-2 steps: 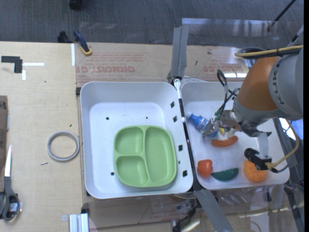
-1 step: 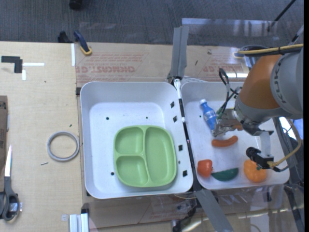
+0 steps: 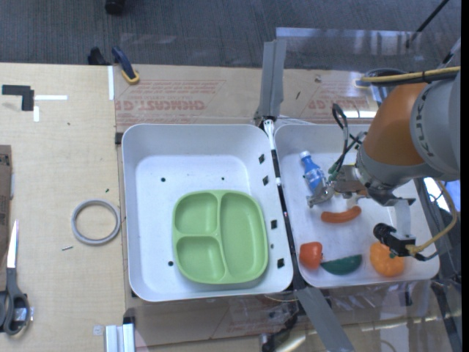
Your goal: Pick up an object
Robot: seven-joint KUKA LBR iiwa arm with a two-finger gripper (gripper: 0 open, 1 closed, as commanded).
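Progress on the pick looks early to me: nothing is lifted yet, as far as I can judge. My gripper sits low in the right bin, its tips just beside the lower end of a small blue and white bottle that lies on the bin floor. I cannot tell whether the fingers are apart or together; the tips are too small and dark against the bin. I see no object between them, so I treat the grasp as not made.

Other candidates lie in the same bin: an orange sausage-shaped toy just below the gripper, a red tomato-like toy, a dark green piece touching it, and an orange fruit-like toy near the right wall. A closing and a lift remain.

The left bin holds a light green divided tray with three compartments.

Writing: red mirrored print runs across the cardboard behind the bins; I cannot read it with confidence. The bottle's label is too small to read. A grey ring rests on the tabletop, well left of the bins.
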